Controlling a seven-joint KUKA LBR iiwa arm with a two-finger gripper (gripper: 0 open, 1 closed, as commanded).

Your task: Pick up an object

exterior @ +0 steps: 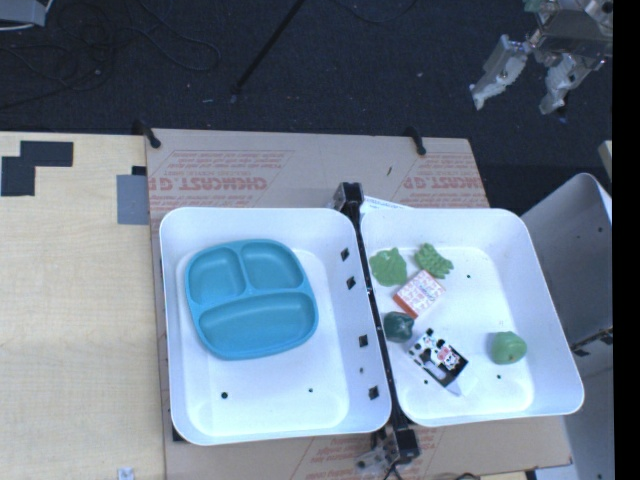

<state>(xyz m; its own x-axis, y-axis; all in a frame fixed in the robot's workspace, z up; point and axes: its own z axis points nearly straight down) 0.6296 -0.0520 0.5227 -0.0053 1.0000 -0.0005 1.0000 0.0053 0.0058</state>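
My gripper (527,80) hangs high at the top right, over the dark floor beyond the bench and well clear of the bins. Its two pale fingers (495,72) are spread apart with nothing between them. In the right bin (540,268) lie two light green leafy toys (389,265) (433,259), an orange and white box (419,292), a dark green round piece (398,325), a black and white cow-patterned item (438,356), and a green ball-like toy (508,347).
The left bin (200,408) holds a blue divided plate (250,298). A black divider (368,308) runs between the bins. Both rest on a cardboard sheet (250,173) on the wooden bench. A grey panel (580,258) stands to the right.
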